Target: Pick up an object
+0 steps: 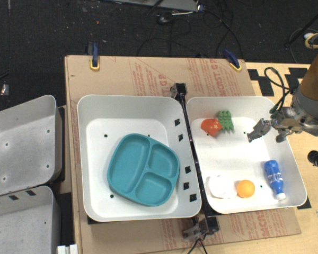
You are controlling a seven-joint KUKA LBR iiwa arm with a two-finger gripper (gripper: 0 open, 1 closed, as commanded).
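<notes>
Fingers (259, 130) spread apart with nothing between them hang over the upper right part of the right bin (294, 151). Below them, near the bin's right wall, lies a blue bottle (274, 178). An orange ball (245, 188) touches a white object (220, 187); a red and green toy (217, 123) sits farther up. The left bin (90, 142) holds a teal divided plate (143, 169).

I work in a robotics lab: my worktop (148, 75) is a clamped cardboard sheet bearing two white bins (90, 142), with cables (222, 20) trailing over dark speckled floor (32, 30).
</notes>
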